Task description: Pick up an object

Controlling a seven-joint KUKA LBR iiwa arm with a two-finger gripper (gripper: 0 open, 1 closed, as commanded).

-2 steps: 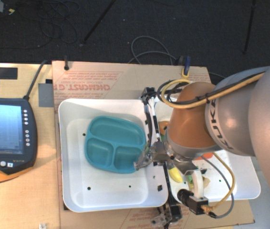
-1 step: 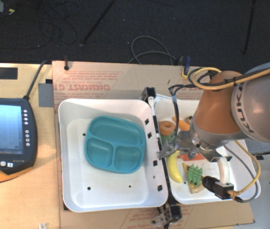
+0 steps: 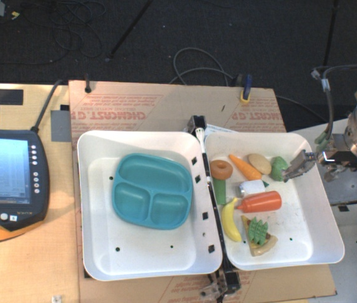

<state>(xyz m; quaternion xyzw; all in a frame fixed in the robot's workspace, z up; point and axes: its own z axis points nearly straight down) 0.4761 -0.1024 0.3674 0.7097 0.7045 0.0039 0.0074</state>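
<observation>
Grey arm [image 3: 342, 156] reaches in low from the right, claw [image 3: 297, 167] beside green toy [image 3: 279, 168]; finger state unclear.

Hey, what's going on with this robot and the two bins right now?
A robot arm reaches in from the right, its gripper low over the right bin, right beside a green toy vegetable. Whether it has a grip on anything can't be told. That bin also holds a toy carrot, banana, doughnut and a red pepper. The left bin holds a teal divided plate.
</observation>
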